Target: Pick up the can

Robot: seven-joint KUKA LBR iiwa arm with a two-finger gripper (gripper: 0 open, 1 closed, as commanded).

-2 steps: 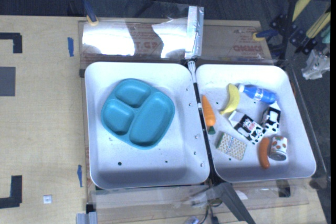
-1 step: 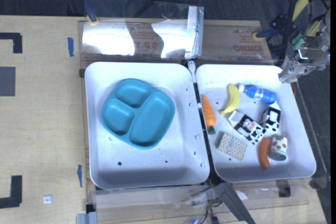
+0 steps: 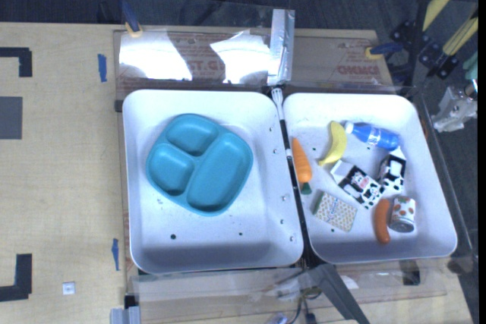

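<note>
Nearest the viewpoint, 2 white bins are shown side by side on the bench: the left bin (image 3: pixel 152 254) and the right bin (image 3: pixel 437 243). The left bin is occupied by 1 blue divided plate (image 3: pixel 199 162). The can (image 3: pixel 403 213), pale with reddish marks, is located in the near right corner of the right bin, close to the front wall. It is set just beside, and apparently touching, an orange sausage-shaped toy (image 3: pixel 381 221) on its left. Whether the can is upright or tilted cannot be told.

Farther back in the same bin, a patterned flat block (image 3: pixel 336 210), 2 black-and-white pieces (image 3: pixel 377 181), a carrot (image 3: pixel 301 165), a banana (image 3: pixel 334 143) and a blue bottle (image 3: pixel 373 136) are distributed.

What is taken to be the gripper (image 3: pixel 456 108) is seen outside the right bin, beyond its far right corner and well apart from the can. Its state, apart or together, cannot be told, and nothing is seen to be held by it.

The task is judged to be at its outset: no contact with the can has been made. The approach over the bin, the descent, the closure and the lift are all left to be done. The adjacent orange toy is judged likely to crowd a grasp on that side.
</note>
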